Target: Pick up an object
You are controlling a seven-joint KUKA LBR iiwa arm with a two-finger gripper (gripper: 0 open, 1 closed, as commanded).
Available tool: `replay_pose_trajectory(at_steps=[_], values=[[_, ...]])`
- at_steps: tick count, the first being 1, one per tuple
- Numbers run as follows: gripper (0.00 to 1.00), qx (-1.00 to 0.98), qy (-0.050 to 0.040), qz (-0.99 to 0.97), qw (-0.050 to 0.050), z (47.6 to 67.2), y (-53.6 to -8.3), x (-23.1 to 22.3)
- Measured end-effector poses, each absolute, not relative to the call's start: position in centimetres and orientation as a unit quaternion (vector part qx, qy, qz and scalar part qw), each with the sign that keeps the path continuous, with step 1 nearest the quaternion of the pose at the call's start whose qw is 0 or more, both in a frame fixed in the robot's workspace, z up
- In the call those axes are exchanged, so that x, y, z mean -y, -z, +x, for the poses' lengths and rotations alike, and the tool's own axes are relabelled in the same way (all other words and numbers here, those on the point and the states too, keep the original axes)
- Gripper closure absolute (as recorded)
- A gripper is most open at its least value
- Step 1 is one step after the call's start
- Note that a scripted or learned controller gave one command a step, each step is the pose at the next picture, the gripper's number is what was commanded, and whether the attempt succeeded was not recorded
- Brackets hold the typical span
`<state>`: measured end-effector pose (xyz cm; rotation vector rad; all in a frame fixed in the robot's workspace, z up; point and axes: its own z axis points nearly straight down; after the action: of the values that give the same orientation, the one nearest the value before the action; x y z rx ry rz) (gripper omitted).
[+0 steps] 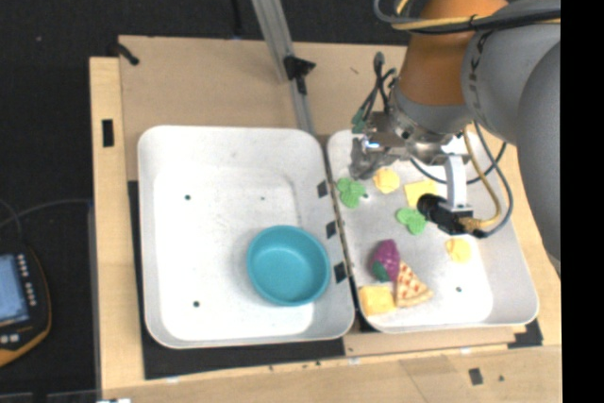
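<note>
My gripper [364, 158] hangs over the far left part of the right bin [505, 302], just above a small green piece [351, 194]. Close by lie a yellow piece [387, 179] and a yellow block [417, 193]. A second green piece [411, 220] sits mid-bin. Nearer the front are a purple toy [384, 256], a pizza slice [411, 283], a yellow block [376, 300] and a small yellow piece [459, 249]. Nothing shows between the fingers.
The left bin [189, 175] holds a blue bowl [288, 264] at its front right. A grey metal post [269, 9] slants up from the divide between the bins. The grey arm with its orange band [448, 42] covers the right bin's far right.
</note>
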<state>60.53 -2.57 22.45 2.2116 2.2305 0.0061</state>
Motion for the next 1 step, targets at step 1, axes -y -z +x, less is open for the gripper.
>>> replay_pose_trajectory(at_steps=[1], values=[[1.00, -0.710, -0.0014, 0.704, 0.000, 60.71, -22.17, -3.29]])
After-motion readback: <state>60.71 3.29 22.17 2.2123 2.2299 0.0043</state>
